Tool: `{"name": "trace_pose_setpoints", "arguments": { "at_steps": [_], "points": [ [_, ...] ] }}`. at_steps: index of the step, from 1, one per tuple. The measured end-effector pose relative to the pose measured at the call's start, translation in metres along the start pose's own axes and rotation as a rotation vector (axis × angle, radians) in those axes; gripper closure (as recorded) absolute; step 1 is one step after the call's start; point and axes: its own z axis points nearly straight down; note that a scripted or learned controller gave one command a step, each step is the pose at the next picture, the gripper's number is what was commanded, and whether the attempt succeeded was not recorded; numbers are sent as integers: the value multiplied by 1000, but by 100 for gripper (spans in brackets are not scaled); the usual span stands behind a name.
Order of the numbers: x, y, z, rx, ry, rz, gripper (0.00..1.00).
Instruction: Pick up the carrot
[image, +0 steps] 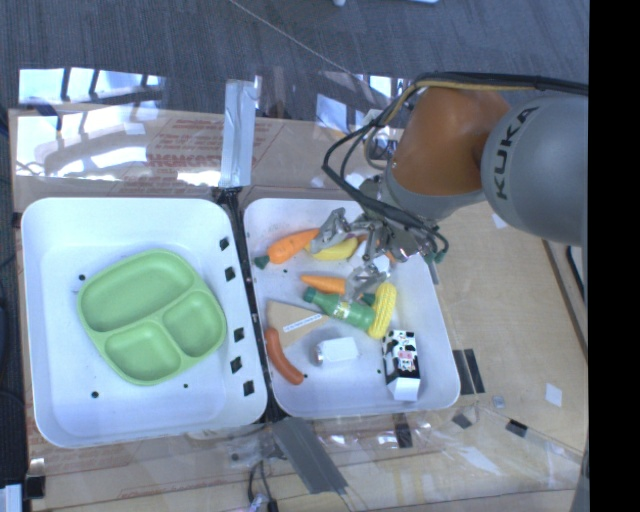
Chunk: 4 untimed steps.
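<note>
A carrot (291, 246) with a green stub lies in the upper left of the right bin (437, 322), pointing toward the gripper. A smaller orange carrot piece (324, 284) lies just below it. My gripper (352, 249) hangs low over the bin's upper middle, under the orange band of the arm (447, 140). Its fingers (331, 229) are spread open, one near the big carrot's tip and the other near the corn. A yellow banana-like piece (341, 250) lies between them. Neither carrot is between the fingers.
The right bin also holds a green bottle (341, 309), a corn cob (383, 308), a red sausage (282, 357), a white block (337, 350) and a small cow-print carton (402, 364). A green divided plate (150, 315) sits in the left bin (40, 300).
</note>
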Motion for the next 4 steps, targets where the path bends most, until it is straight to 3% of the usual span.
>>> {"name": "trace_pose_setpoints", "arguments": {
  "at_steps": [1,2,3,4],
  "points": [
    [-1,26,72,13,-16,41,0],
    [-3,27,60,14,-19,34,100],
    [-28,17,-42,12,-13,-97,100],
    [-13,-58,36,4,-1,-191,100]
  ]
}}
